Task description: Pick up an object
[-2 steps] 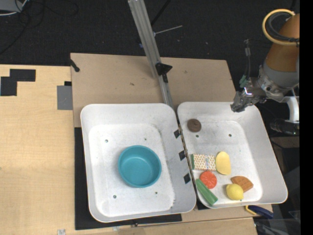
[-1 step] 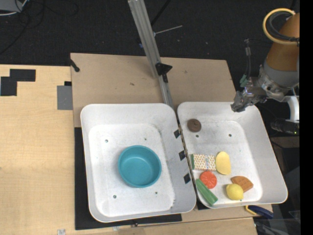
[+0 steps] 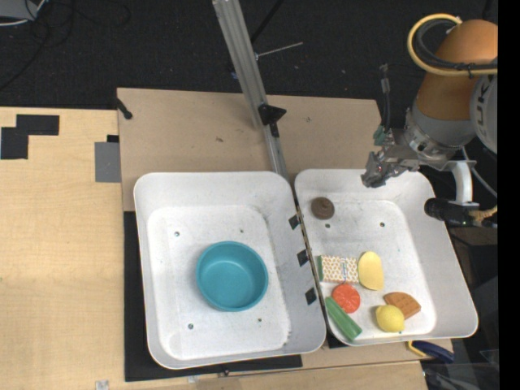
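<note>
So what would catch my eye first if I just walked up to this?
Probably the teal bowl, sitting alone in the left bin. Next, the bright cluster of toy food at the near end of the right bin: a yellow lemon, a red tomato, a green cucumber. The robot's hand hangs over that bin's far edge.

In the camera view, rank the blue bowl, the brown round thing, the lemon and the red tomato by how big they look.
1. Blue bowl, by far the largest.
2. Red tomato and lemon: they look about alike, so I won't rank them.
3. Brown round thing, slightly smaller, though it sits farther from the camera.
</note>
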